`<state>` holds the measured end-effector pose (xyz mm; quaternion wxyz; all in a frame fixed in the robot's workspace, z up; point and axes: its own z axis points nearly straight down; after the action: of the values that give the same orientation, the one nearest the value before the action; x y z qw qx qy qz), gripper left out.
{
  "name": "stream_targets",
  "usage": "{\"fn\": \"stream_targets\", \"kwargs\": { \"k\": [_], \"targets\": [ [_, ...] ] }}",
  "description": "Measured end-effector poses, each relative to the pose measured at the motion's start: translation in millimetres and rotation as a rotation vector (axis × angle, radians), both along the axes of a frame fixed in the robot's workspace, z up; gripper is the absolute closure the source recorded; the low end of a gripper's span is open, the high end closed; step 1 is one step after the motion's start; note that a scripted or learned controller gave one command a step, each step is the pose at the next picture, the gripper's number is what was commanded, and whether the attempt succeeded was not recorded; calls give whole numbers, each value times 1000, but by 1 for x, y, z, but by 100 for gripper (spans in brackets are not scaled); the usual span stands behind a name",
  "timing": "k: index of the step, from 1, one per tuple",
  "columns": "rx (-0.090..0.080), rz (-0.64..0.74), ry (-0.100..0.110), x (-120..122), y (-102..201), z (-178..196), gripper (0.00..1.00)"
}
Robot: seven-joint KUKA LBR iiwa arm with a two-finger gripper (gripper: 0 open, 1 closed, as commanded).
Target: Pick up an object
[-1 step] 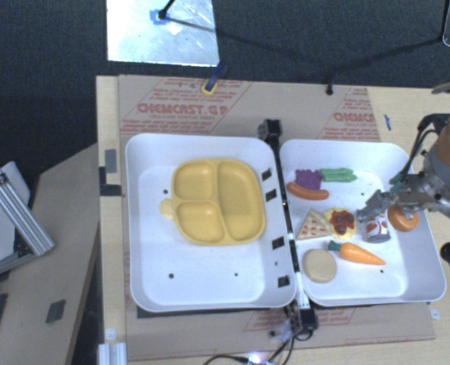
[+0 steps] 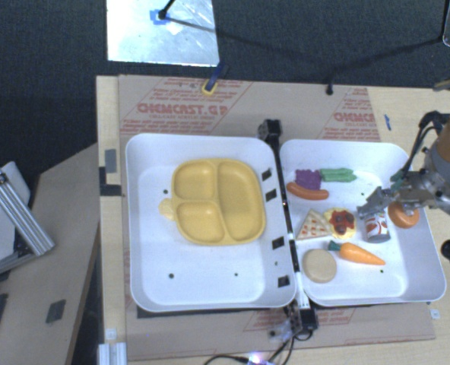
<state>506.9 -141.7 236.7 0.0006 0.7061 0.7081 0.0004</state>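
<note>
Right bin (image 2: 407,284): carrot (image 2: 357,255) (tip rightward)

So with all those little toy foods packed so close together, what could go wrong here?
The hand sits low over the right bin, right by a small can, an orange ball and a pizza slice. It might knock a neighbour aside, or catch two at once. The round ball could also roll away.
</note>
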Motion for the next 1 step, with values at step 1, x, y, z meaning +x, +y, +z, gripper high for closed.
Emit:
{"fn": "stream_targets", "kwargs": {
  "k": [1],
  "targets": [
    [1,-2,4,-6,0,-44,0]
  ]
}}
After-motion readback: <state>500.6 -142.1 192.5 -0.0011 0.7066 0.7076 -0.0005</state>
